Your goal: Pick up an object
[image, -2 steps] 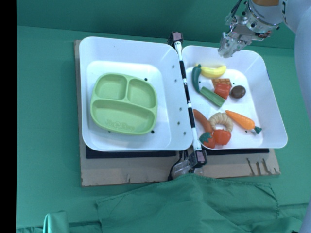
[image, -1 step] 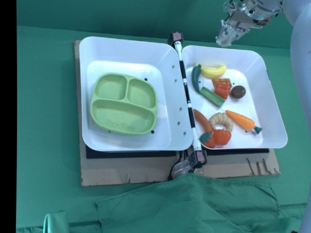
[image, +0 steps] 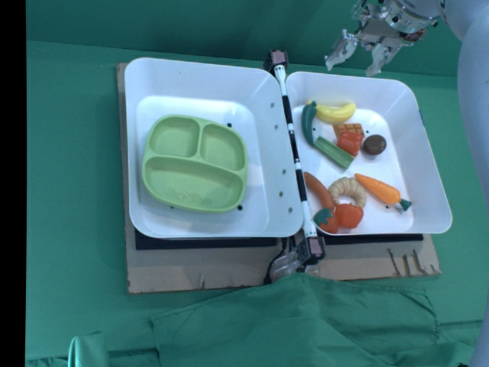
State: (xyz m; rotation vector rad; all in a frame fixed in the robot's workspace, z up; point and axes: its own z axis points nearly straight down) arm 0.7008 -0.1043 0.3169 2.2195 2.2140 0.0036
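A green divided plate [image: 195, 163] lies in the left bin [image: 200, 79]. The right bin [image: 412, 121] holds a banana [image: 336, 112], a waffle piece [image: 348, 137] and a carrot [image: 379, 189] near its middle. Above that bin's far edge hangs the tool [image: 357, 58], fingers spread wide and empty.

The metal two-finger gripper [image: 357, 57] hangs with fingers spread above the far edge of the right shallow white bin [image: 429, 182], which holds toy food. A green divided plastic plate [image: 195, 163] lies in the left white bin [image: 145, 79].
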